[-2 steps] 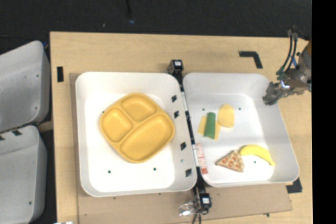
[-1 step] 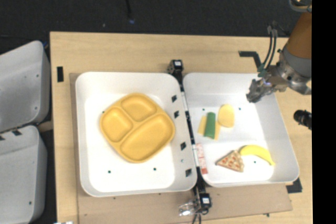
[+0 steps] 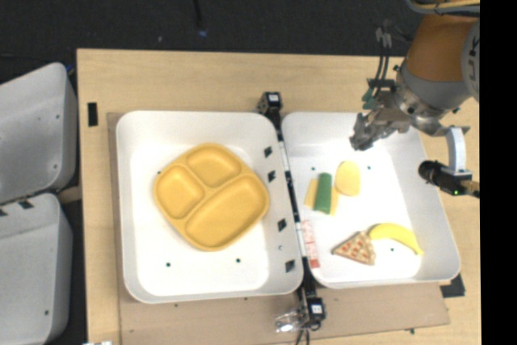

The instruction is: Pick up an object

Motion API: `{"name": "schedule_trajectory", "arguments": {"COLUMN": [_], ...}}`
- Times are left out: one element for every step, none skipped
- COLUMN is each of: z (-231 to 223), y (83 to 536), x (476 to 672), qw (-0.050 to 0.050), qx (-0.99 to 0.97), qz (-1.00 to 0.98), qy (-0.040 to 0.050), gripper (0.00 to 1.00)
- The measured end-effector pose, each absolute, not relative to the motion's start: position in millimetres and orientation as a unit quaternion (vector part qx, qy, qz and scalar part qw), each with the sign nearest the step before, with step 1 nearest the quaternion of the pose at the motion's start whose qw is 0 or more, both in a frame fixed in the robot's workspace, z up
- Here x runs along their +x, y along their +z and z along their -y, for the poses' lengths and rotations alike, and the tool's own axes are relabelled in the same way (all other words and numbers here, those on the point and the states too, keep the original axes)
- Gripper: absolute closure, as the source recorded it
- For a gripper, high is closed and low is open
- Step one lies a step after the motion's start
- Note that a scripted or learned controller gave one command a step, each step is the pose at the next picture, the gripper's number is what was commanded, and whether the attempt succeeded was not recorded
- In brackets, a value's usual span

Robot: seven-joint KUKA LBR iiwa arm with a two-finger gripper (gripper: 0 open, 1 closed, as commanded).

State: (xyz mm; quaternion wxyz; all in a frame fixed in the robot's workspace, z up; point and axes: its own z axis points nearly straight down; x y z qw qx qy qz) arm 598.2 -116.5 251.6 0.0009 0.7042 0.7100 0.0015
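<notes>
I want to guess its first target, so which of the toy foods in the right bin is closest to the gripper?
The pale yellow piece, directly below the gripper. The green stick, pizza slice and banana lie farther down.

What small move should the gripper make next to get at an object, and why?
Probably ease the gripper toward the view's lower left and down onto the pale yellow piece. It is the nearest item in the right bin, lies apart from the green piece, and nothing is between the fingers yet.
</notes>
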Motion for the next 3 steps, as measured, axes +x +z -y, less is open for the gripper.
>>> {"name": "schedule_trajectory", "arguments": {"z": [64,14,-46], "y": [246,256,249], "x": [602.8,621.0,634.2], "qw": [0.000,0.001,0.000], "qx": [0.705,0.705,0.704], "qz": [-0.710,-0.710,-0.710], "qy": [0.0005,0.0018,0.0010], "gripper": [1.00,1.00,1.00]}}
